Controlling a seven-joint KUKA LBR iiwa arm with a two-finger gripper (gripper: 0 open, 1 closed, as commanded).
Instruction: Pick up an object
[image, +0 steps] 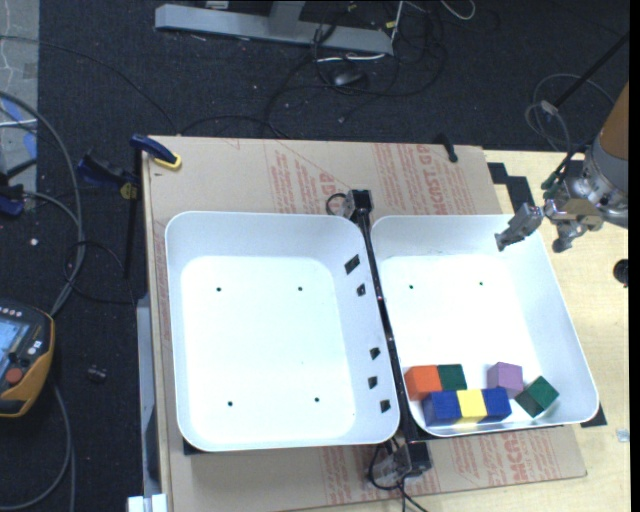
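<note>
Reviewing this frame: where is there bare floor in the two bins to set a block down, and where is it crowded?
The left white bin has bare floor throughout. The right white bin is bare across its far and middle floor, below the gripper. Its near edge is crowded: orange cube, yellow cube, purple cube and neighbours.

One camera looked down from above the bench (260, 170) at a slant, from its near side, set far enough back to take in both bins whole. The left bin (190, 330) and right bin (560, 320) lay side by side across the middle of the picture, their near edges low in it. Dark floor (90, 90) with cables showed beyond the bench at the top and down the left side. The arm (610, 150) came in at the upper right edge.
</note>
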